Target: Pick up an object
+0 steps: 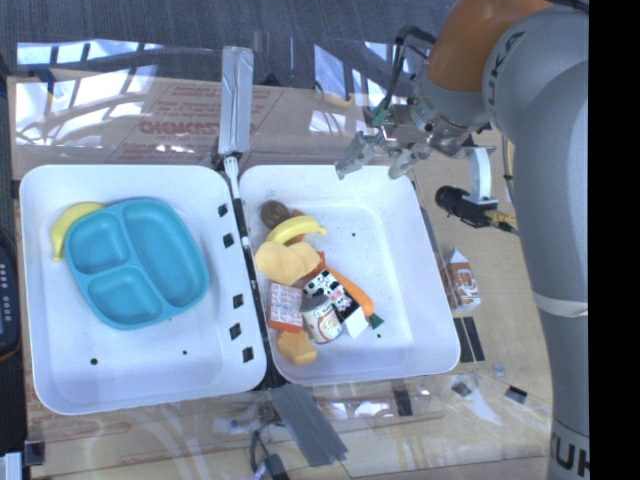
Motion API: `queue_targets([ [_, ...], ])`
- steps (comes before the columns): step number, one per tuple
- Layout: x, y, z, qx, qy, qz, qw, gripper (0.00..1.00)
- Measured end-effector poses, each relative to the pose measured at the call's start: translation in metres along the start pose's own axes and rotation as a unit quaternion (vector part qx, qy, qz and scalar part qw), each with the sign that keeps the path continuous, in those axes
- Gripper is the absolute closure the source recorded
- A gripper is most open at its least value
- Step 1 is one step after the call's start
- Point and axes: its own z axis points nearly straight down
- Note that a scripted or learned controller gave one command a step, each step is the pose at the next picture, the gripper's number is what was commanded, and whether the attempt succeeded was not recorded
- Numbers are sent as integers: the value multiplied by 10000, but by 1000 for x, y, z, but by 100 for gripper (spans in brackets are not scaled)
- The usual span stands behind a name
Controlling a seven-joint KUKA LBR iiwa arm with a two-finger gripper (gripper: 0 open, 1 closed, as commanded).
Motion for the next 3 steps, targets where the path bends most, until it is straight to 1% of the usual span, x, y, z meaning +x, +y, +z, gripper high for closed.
queue_targets([
  [1, 26, -55, 117, 28, 12, -1155, 9933, 0],
  [2, 56, -40, 155, 10, 7, -397, 9992, 0],
  [3, 49, -93, 155, -7, 4, 293, 9996, 0],
])
